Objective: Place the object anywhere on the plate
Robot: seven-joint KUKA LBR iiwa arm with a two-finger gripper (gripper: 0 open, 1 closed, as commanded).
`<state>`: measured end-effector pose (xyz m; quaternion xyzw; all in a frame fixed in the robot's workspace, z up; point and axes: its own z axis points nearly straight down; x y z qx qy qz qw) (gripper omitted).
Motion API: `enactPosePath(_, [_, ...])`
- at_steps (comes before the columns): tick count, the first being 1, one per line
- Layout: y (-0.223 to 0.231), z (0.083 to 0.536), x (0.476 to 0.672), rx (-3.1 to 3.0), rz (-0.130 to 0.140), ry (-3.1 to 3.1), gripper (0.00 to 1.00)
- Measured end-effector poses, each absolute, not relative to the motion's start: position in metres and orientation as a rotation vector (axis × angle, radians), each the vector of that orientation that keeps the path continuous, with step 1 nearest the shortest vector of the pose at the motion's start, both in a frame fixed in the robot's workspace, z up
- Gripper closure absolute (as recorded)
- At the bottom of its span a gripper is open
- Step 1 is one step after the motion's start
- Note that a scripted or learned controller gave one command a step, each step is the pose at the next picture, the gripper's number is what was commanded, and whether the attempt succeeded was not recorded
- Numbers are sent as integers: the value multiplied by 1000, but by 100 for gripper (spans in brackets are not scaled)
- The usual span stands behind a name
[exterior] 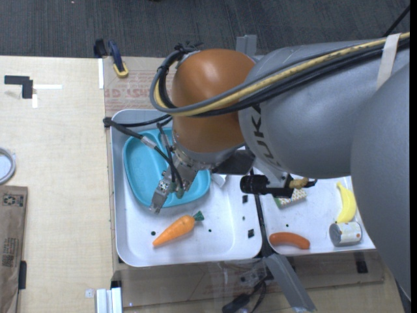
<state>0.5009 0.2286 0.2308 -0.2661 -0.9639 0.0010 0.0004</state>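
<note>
Carrot (pixel 174 230) lies on the floor of the left bin (pixel 218 240), leaf end pointing right, just below the blue plate (pixel 138 165) and apart from it — not on the plate yet. Plate sits in the upper left of that bin, its right part hidden under the arm (pixel 313 103), which reaches in from the right.

Gripper (pixel 165 191) hangs over the plate's lower edge, tips aimed down-left, near the carrot but not touching it. Nothing shows between the tips; whether they are spread or pressed together — cannot tell, too small and blurred.

Judgement: task not done. The gripper sits above the plate and not over the carrot, so this reads as either a pre-grasp approach or a missed try; it needs to shift down toward the carrot and take it across its width.

Right bin (pixel 320 222) holds a banana (pixel 347 203), a can (pixel 345 233), a sausage (pixel 290 240) and a small sponge-like piece (pixel 290 199). These are well apart from the plate and unlikely to interfere.
</note>
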Motion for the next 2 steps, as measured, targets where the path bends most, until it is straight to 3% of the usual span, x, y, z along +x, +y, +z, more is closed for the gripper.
enactPosePath(1, [228, 239, 502, -839, 5, -3027, 100])
enactPosePath(2, [228, 220, 500, -337, 3, -3122, 100])
